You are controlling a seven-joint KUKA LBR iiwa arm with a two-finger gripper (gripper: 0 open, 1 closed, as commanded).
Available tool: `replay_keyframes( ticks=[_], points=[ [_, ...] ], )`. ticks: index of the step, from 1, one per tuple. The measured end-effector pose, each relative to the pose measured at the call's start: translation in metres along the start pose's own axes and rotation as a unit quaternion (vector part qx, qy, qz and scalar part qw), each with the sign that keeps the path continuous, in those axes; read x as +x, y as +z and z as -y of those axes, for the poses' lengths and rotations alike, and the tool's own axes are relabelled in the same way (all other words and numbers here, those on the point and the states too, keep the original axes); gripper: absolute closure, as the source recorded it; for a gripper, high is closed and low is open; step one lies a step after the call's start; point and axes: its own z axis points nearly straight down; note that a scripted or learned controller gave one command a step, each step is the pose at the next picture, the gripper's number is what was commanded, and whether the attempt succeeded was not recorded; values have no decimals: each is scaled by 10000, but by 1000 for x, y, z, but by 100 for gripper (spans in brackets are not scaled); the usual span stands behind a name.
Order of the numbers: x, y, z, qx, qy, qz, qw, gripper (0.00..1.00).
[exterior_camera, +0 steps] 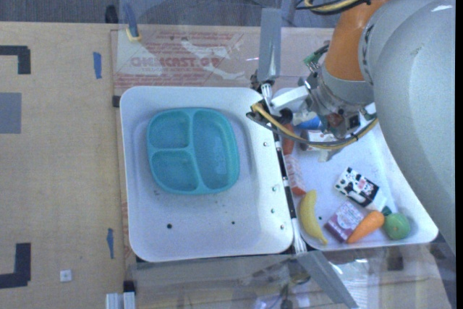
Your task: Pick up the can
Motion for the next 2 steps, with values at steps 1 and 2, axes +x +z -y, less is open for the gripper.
replay_keyframes(
  ticks=[1,2],
  points=[
    [-27,0,24,-3,877,-9,9961,0],
    [-9,-57,-38,-13,871,-19,9962,0]
  ],
)
